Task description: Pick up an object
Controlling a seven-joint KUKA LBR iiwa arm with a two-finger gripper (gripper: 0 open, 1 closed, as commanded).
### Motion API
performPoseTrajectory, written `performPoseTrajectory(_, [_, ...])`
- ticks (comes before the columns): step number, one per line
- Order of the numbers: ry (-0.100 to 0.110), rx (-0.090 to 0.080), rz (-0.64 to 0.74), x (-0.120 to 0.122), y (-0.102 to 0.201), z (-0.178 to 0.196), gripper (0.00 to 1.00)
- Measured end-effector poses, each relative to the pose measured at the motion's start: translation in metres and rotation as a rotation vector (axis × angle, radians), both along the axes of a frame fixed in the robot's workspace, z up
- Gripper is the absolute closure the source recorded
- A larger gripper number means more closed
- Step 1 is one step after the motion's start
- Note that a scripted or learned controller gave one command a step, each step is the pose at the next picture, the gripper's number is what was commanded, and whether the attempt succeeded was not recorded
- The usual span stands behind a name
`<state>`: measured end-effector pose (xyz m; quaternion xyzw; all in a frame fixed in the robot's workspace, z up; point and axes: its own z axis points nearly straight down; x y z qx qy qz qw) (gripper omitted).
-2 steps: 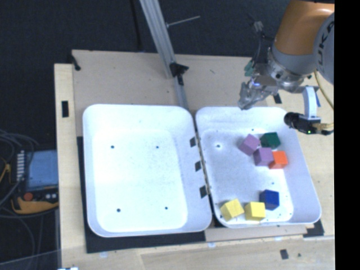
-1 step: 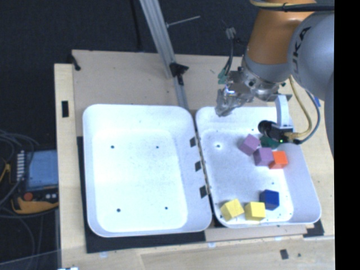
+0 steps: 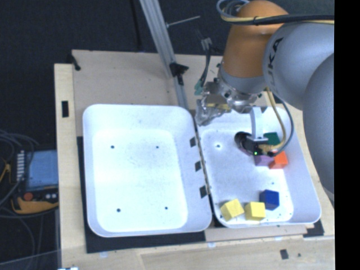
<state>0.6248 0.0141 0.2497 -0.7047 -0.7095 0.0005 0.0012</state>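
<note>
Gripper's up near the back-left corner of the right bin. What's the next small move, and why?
Probably shift the gripper toward the cluster of green, purple and orange blocks, since it hangs over the bin's back rim with no block under it. Two yellow blocks and a blue one lie farther, at the front.

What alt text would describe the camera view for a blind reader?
The arm reaches over the right bin, which holds two yellow blocks, a blue block and orange, purple and green ones. The left bin lies beside it.
</note>
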Motion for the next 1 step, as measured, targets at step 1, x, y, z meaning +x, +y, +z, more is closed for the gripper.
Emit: performPoseTrajectory(1, [-0.001,0.001,0.001,-0.0066,0.0563,-0.0030,1.00])
